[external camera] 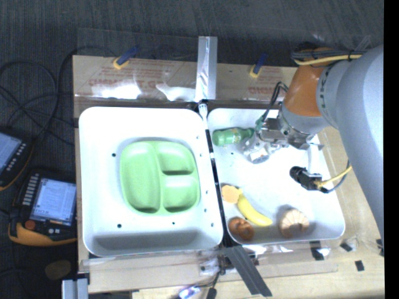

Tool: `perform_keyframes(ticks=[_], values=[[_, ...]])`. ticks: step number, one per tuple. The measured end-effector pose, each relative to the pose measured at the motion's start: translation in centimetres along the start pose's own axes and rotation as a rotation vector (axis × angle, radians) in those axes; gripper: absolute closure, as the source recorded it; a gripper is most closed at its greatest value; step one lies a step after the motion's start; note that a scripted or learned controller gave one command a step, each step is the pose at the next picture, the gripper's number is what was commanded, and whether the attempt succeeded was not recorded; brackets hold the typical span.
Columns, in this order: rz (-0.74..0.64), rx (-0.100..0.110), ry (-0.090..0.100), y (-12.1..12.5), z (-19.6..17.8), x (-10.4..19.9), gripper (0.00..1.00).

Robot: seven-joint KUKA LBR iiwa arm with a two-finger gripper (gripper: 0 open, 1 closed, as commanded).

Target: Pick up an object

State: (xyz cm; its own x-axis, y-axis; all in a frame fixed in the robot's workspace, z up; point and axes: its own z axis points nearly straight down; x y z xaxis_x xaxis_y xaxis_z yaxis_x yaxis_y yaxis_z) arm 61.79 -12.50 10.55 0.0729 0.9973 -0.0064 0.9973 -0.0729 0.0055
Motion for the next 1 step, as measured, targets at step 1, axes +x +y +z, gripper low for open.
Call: perform_keyframes(ticks=[1], values=[[0.118, 0.012, 0.002, 1.89, -12.58, 7.9, 1.0]])
